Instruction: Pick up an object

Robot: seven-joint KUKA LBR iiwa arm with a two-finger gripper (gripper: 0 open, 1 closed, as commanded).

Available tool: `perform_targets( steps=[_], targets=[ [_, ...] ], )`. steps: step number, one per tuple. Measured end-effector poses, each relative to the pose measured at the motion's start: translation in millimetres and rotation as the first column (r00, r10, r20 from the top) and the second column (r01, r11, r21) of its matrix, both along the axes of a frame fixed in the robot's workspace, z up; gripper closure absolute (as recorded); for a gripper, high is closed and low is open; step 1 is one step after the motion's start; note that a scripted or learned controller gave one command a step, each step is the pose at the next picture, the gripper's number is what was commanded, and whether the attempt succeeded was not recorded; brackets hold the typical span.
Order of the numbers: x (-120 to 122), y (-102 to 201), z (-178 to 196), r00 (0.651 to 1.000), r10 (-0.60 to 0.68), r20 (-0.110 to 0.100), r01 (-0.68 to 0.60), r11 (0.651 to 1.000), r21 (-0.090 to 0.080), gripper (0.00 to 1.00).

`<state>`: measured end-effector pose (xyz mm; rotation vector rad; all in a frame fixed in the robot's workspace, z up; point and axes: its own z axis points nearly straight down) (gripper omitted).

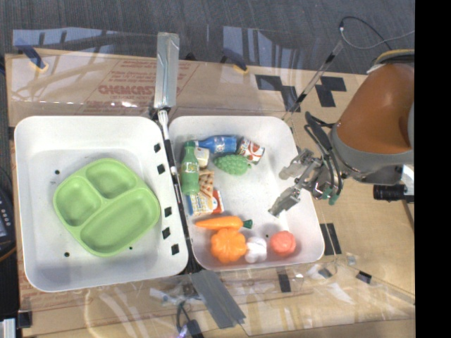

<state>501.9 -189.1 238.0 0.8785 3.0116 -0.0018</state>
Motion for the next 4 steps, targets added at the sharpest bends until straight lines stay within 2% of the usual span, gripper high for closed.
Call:
perform_targets(
  steps=[1, 2, 3, 4],
  targets=[
    [10, 120, -33, 0.997, 0.074, -0.004, -0.074, 0.997, 0.002, 0.0],
    [64, 94, -136, 0.995, 0.097, 0.015, -0.097, 0.995, -0.002, 0.0],
    [28, 95, -140, 1.0, -0.026, 0.011, 0.026, 1.0, 0.001, 0.0],
    [32, 95, -125, 1.0, -0.021, 0.021, 0.021, 1.0, 0.001, 1.0]
  ],
)
